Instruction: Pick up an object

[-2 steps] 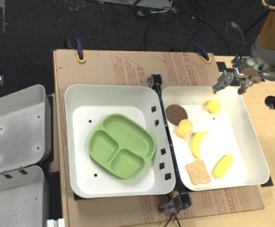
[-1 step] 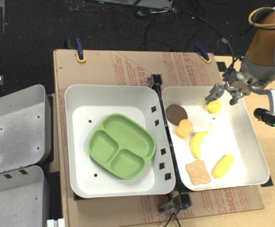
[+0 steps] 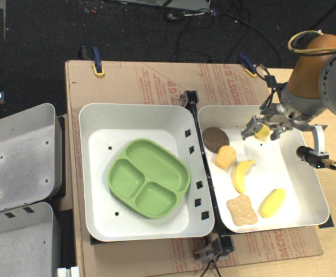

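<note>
Left bin point(image 3: 93, 154) holds 1 green divided plate point(image 3: 149, 178). Right bin point(image 3: 306, 203) holds 5 foods: brown cookie point(image 3: 215, 137), orange chunk point(image 3: 225, 156), banana point(image 3: 241, 175) running near-far, cracker point(image 3: 242, 210), lemon-yellow piece point(image 3: 272, 202). The gripper point(image 3: 264, 131) clamps a small yellow object point(image 3: 262, 133) at the bin's far side, mostly hidden, orientation unclear.

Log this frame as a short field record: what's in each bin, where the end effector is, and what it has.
left bin: green divided plate
right bin: brown round cookie, orange piece, banana, cracker, yellow oblong piece
end effector: over the right bin's far end
grasp: small yellow item between its fingers
</note>
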### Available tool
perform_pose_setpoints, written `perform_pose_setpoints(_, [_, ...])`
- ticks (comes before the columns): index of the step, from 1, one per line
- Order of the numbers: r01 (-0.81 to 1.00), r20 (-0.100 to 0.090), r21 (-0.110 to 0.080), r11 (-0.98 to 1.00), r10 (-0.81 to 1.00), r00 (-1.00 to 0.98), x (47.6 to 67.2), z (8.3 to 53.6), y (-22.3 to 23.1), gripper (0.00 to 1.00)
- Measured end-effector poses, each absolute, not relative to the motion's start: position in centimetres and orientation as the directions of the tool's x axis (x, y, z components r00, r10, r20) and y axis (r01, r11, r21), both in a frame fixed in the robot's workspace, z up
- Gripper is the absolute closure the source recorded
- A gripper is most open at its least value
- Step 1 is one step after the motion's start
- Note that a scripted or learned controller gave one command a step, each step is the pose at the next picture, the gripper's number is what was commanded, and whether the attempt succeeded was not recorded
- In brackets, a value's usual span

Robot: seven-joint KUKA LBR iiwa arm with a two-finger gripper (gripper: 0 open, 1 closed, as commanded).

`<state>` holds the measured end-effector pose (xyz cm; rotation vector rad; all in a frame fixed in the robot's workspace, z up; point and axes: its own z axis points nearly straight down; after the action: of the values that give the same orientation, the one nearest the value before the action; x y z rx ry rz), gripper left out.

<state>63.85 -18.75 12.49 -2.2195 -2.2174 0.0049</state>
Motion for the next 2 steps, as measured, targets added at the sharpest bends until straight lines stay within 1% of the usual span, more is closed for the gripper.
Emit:
perform_pose_setpoints(1, [1.000, 0.000, -0.003, 0.000, 1.000, 0.000, 63.8, 9.0, -18.7, 0.00])
perform_pose_setpoints(2, [1.000, -0.001, 0.003, 0.000, 1.000, 0.000, 64.0, 10.3, -18.7, 1.00])
